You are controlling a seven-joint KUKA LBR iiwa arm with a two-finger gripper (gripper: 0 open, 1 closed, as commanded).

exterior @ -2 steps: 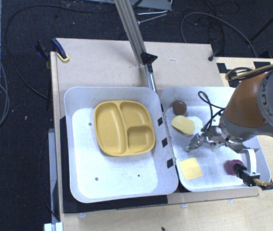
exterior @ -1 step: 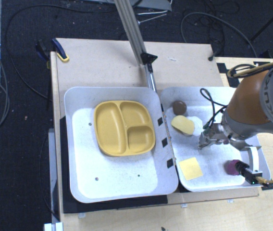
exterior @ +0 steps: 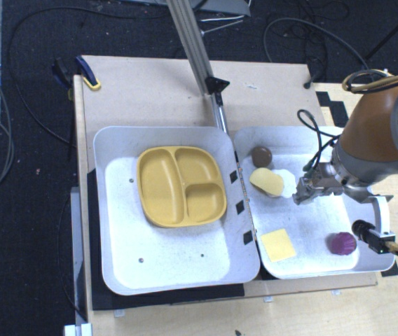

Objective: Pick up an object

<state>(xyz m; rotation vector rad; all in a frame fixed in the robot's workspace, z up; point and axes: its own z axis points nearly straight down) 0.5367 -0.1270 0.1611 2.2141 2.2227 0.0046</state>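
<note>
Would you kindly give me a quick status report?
Gripper low in right bin, beside pale yellow lump. Nothing seen held. Brown ball close behind.

Left bin (exterior: 115, 257) holds a yellow divided plate (exterior: 182, 186); black cables (exterior: 24, 82) cross the dark floor.

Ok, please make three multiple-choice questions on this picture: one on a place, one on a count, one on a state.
1. Where does the yellow divided plate lie?
A. left bin
B. right bin
C. bare bench

2. How many objects lie in the right bin?
A. two
B. four
C. six

3. How does the purple object lie?
A. between the fingers
B. on the yellow square
C. alone on the bin floor

Answers:
1 A, it fills the left bin's middle.
2 B, brown ball, pale yellow piece, yellow square, purple object.
3 C, the gripper is apart from it.
</note>
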